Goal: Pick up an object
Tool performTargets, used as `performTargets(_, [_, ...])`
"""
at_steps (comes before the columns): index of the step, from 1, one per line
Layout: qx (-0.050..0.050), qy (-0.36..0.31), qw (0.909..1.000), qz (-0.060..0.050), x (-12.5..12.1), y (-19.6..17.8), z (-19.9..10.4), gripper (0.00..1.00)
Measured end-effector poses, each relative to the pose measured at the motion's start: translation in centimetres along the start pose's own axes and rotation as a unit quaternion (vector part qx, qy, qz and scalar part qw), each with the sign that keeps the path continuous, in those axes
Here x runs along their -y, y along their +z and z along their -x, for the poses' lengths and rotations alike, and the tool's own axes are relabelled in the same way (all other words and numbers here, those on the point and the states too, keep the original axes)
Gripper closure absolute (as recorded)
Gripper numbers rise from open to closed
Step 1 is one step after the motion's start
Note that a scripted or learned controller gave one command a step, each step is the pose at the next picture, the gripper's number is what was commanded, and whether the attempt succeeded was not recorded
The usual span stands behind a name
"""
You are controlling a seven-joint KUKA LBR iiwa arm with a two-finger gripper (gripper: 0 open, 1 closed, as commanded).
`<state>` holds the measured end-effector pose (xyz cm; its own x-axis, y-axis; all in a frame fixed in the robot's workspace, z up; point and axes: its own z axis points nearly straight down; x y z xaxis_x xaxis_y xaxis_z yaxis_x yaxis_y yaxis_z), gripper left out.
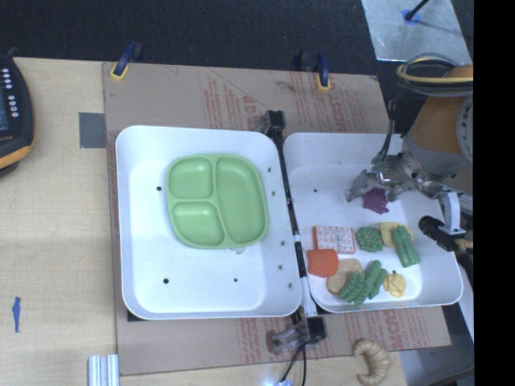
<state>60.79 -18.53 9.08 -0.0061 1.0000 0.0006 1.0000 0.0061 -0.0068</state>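
Note:
My gripper [378, 185] hangs over the upper middle of the right bin [322, 155]. A small purple object [376, 202] sits directly under its tip, touching or nearly touching it. Whether the purple piece is lifted or resting on the bin floor is not clear from this angle. The grey arm with its orange band [438, 123] comes in from the right.
Toy food lies lower in the right bin: a pink wafer [333, 238], a red block [323, 262], broccoli [369, 238], a green pickle [405, 248], green beans [364, 282] and yellow pieces [395, 283]. The left bin [141, 272] holds a green divided plate [217, 201]. A croissant [372, 359] lies outside the bins.

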Motion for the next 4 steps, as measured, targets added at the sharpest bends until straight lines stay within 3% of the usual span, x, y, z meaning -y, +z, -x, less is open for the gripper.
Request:
performTargets(1, [0.001,0.0,1.0,0.002,-0.1,-1.3,0.2,1.0])
performTargets(2, [0.001,0.0,1.0,0.001,-0.1,-1.3,0.2,0.0])
performTargets(3, [0.001,0.003,1.0,0.0,6.7,-4.6,2.9,0.0])
performTargets(4, [0.0,-0.001,1.0,0.001,1.1,0.1,1.1,0.0])
